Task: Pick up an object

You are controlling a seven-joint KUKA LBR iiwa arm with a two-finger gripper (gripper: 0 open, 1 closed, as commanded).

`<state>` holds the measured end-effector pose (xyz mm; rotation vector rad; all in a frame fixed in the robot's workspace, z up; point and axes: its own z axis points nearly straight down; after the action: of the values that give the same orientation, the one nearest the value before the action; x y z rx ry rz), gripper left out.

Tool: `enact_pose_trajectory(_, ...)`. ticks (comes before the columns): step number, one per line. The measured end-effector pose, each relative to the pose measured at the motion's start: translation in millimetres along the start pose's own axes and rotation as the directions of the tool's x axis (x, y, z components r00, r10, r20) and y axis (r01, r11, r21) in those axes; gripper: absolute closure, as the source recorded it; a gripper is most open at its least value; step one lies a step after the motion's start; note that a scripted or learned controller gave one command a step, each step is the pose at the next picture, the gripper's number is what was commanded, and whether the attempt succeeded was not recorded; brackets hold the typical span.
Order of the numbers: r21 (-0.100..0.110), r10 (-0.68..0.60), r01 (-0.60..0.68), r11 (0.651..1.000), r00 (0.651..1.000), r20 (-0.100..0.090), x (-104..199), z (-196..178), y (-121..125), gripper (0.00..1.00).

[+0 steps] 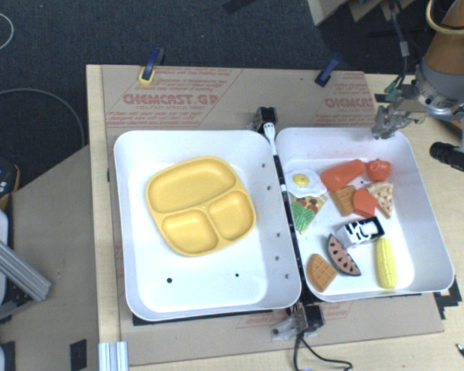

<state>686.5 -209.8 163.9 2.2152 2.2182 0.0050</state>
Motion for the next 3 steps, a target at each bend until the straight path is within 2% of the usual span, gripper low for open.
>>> enact_pose_trajectory(1,-0.001,-0.001,0.001,1.000,1.000,0.001,-7,-53,9,1.00)
enact_pose_trajectory(2,0.003,0.000,0.000,1.000,1.000,-0.001,-6,-62,10,1.00)
enact_pose_trajectory(3,0.010,-0.001,0.001,1.000,1.000,-0.004,36,-53,-16,1.00)
